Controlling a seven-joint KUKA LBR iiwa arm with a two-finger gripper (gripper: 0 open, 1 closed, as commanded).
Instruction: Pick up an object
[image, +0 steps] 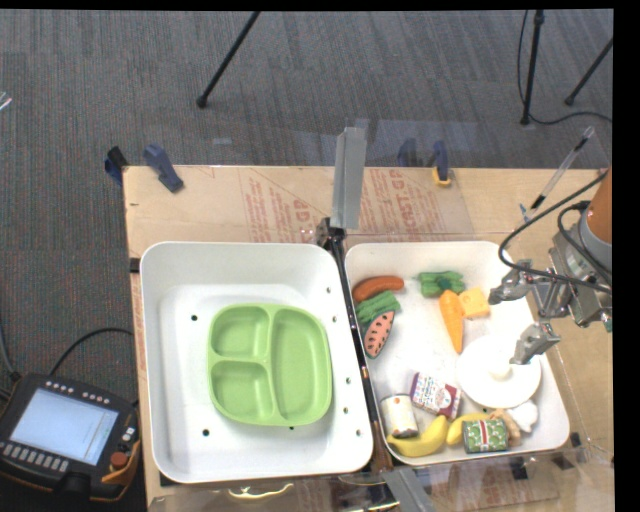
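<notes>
1. While the wooden bench (240, 205) spans the middle of the frame, two white bins sit on it side by side, touching along a central divider.
2. Filling the lower left, the left bin (170, 300) holds a green sectioned plate (270, 363) lying flat near its centre, with bare floor around it.
3. At lower right, the right bin (420, 255) is crowded: a white plate (495, 378) towards its right side, an orange carrot (453, 320) just left of it, a watermelon slice (378, 332) and a sausage (377, 287) by the divider, green leaves (441, 282) at the top, a yellow wedge (474, 303) touching the carrot.
4. Along the bin's lower edge lie a small carton (434, 394), a can (399, 415), a banana (424, 440) and a green-and-red box (486, 434), packed close.
5. Reaching in from the right edge, the gripper (520, 318) hovers over the white plate's upper rim, fingers spread, nothing between them.
6. At lower left, off the bench, rests a control pendant (62, 432).
</notes>
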